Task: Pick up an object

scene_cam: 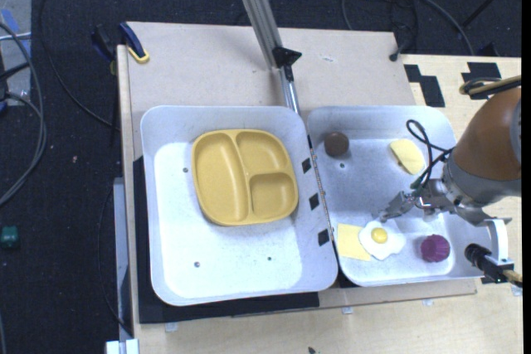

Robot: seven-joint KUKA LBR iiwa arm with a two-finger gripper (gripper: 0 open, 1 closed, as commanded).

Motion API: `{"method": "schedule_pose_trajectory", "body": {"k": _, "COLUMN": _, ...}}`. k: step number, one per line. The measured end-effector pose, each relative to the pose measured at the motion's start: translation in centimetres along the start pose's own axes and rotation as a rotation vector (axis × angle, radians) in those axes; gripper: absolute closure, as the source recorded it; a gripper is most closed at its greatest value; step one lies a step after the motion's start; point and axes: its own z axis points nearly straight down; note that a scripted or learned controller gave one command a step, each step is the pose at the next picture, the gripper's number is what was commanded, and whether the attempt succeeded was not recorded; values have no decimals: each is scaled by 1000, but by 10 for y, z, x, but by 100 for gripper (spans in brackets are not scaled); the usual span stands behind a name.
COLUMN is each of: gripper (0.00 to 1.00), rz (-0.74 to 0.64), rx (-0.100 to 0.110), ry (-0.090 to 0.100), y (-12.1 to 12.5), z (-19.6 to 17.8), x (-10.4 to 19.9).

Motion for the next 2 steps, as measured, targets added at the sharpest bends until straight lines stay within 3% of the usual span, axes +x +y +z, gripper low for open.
{"method": "schedule_pose_trajectory", "body": {"k": 1, "gripper": 100, "rz": -1, "rx": -6, "ry": -2, "y": 2, "z": -13, "x": 0}}
{"method": "schedule_pose_trajectory", "body": {"k": 2, "gripper": 100, "rz": -5, "rx": -1, "ry": -1, "y": 3, "z": -76, "x": 0}}
